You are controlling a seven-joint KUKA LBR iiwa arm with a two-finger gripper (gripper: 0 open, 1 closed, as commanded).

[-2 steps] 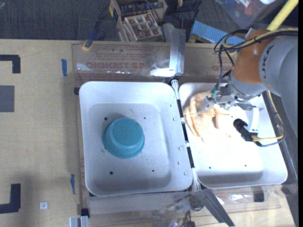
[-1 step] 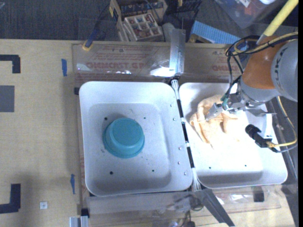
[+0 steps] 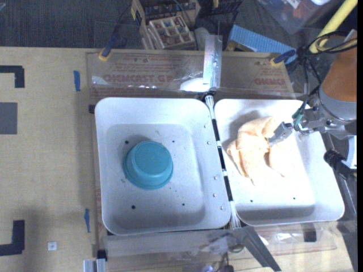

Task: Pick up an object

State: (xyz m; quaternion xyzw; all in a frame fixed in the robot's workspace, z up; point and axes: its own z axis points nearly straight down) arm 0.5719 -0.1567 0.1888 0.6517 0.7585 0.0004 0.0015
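Cloth (image 3: 255, 149): crumpled in right bin (image 3: 317, 205), long axis running 1 to 7 o'clock.
Gripper (image 3: 278, 135): at the cloth's upper edge; cloth lies toward 8 o'clock.
Claw state: cannot tell.

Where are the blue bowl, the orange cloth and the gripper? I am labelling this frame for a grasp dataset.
blue bowl (image 3: 148, 164), camera view, middle of its upturned base.
orange cloth (image 3: 252, 149), camera view, middle of the crumpled fabric.
gripper (image 3: 279, 135), camera view, between its fingertips above the cloth.
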